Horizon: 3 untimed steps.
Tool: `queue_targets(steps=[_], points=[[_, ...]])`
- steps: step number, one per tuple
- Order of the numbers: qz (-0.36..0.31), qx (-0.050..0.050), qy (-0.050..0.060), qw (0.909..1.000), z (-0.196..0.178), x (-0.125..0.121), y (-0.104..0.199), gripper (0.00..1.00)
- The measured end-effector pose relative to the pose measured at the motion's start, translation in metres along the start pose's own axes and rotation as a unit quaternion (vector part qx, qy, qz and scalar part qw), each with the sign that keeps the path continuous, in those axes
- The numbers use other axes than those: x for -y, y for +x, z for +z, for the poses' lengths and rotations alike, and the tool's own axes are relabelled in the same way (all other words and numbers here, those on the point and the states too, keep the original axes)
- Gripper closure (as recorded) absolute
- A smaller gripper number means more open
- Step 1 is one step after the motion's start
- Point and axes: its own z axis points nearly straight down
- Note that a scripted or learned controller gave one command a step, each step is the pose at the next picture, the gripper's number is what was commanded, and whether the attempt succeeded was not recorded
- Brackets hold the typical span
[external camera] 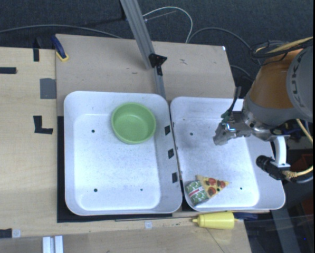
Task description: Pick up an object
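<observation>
Bins sit side by side on the tabletop (199, 67), each shallow and white. The left bin (83, 183) holds a green bowl (133, 123), upright, near its far edge and toward the far right corner, apart from the walls. The right bin (252, 194) holds two small things close to its near left corner: a pizza slice toy (213, 184) with red dots on a yellow face, and a green and white packet (196, 192) touching it on the left, just beside the bin's left wall. A yellow bottle (217, 220) lies on its side on the tabletop just outside the near edge of the right bin. The grey arm (276, 96) with its orange band comes in over the right edge of the right bin, and the pincer (224, 133) hangs over the middle of that bin, well apart from the pizza slice toy and the packet. Nothing shows between its tips, and how far apart they stand cannot be told at this slant. A grey pole (139, 28) crosses the far edge of the tabletop.
</observation>
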Motion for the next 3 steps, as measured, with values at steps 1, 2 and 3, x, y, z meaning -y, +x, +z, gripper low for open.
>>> queue_targets(steps=[1, 2, 3], points=[[0.000, 0.000, 0.000, 1.0000, -0.046, 0.006, 0.005, 1.00], [-0.003, -0.001, 0.002, 1.0000, -0.046, -0.019, 0.046, 1.00], [-0.002, -0.001, 0.003, 1.0000, -0.034, -0.041, 0.090, 1.00]])
